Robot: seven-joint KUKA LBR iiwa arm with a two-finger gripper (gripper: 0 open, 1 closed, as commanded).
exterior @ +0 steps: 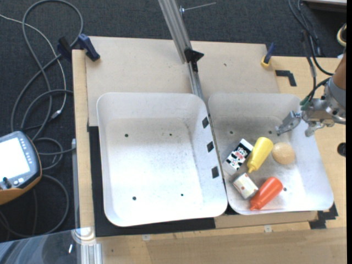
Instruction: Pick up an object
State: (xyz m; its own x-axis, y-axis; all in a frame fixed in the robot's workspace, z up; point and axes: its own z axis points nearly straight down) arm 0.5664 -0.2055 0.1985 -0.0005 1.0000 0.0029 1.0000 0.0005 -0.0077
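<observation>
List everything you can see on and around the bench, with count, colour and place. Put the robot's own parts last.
bins: 2, white, side by side on the bench
yellow bottle: 1, yellow, right bin
orange carrot-shaped toy: 1, orange-red, right bin, near front edge
tan round object: 1, beige, right bin, beside the bottle
black-and-white box: 1, right bin, left of the bottle
small white block: 1, white with red, right bin
handheld pendant: 1, grey and orange, floor at left
claw: 1, grey metal, above right bin's far right side

bins (pixel 110 114): white, speckled dark | bottle (pixel 259 153): yellow | carrot-like piece (pixel 267 193): orange-red | round lump (pixel 284 153): tan, perhaps a potato | small box (pixel 238 155): white with black-and-red print | bench (pixel 137 65): pale beige | clamps (pixel 88 47): blue
</observation>
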